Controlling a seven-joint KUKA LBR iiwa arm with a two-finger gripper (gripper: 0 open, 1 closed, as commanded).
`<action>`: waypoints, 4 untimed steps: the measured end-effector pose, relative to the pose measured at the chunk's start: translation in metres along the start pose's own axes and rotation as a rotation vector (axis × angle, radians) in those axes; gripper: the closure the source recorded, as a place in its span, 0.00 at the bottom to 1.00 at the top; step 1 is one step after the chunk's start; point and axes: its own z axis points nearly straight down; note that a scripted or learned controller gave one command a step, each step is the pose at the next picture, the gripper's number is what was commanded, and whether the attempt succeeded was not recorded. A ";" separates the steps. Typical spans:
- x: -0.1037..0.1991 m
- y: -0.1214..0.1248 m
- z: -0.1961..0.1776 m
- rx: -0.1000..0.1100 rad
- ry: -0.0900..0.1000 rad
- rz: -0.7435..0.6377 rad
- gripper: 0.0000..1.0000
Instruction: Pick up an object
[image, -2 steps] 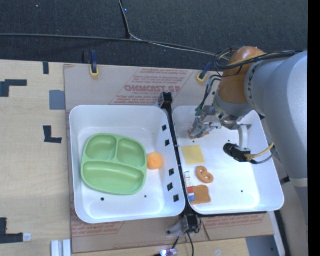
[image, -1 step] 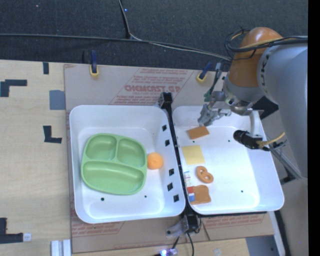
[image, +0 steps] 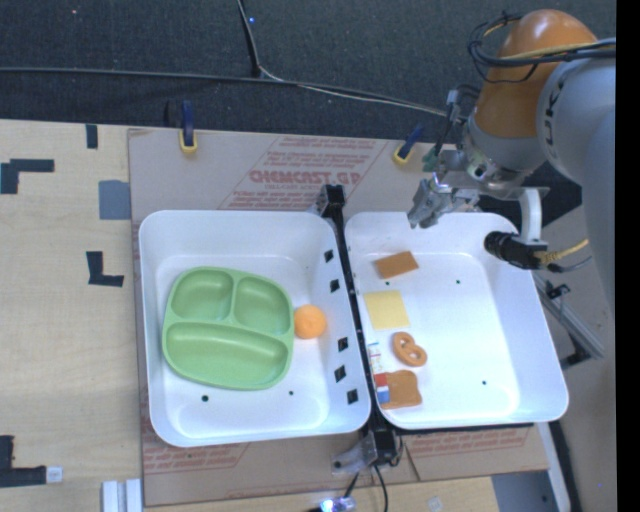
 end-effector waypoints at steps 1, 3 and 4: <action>0.000 0.000 0.002 0.007 0.000 0.001 1.00; 0.100 0.000 0.021 0.009 0.001 -0.003 1.00; 0.157 -0.004 0.027 0.009 0.001 -0.004 1.00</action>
